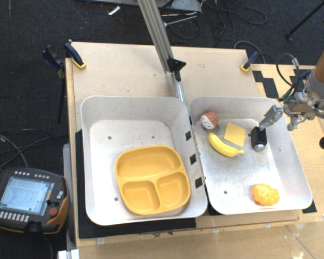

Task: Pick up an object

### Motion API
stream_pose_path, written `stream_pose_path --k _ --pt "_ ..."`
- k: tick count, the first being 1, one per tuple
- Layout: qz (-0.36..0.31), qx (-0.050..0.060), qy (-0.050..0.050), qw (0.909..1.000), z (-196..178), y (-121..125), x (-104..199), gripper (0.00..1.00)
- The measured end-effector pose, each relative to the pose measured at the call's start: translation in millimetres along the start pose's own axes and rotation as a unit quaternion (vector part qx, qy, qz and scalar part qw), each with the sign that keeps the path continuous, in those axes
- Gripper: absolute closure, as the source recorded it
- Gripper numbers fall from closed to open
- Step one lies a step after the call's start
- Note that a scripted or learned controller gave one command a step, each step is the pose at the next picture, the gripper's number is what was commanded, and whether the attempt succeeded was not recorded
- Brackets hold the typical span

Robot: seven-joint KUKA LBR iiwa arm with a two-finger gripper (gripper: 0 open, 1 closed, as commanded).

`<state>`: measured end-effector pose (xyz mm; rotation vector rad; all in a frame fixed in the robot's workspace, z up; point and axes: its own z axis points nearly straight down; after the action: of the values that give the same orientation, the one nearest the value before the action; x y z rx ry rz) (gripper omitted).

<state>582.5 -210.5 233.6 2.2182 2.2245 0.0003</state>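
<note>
Currently gripper [295, 116] hangs over the far right rim of the right bin [232, 182]; clenched or released: cannot tell; banana [225, 145], yellow block [235, 134] and red-and-white ball [209, 121] cluster far left in that bin; orange lump [265, 194] near its front right; yellow divided plate [151, 179] in left bin [94, 117].
</note>
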Motion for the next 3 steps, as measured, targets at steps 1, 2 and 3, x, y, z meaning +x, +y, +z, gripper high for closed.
stream_pose_path --k 1,2,3 --pt "0.0 0.0 0.0 1.0 0.0 0.0 0.0 0.0" --pt "0.001 0.003 0.0 1.0 44.7 -6.0 -0.7 0.0" --pt "0.001 0.003 0.001 1.0 108.6 -3.4 0.6 0.0"
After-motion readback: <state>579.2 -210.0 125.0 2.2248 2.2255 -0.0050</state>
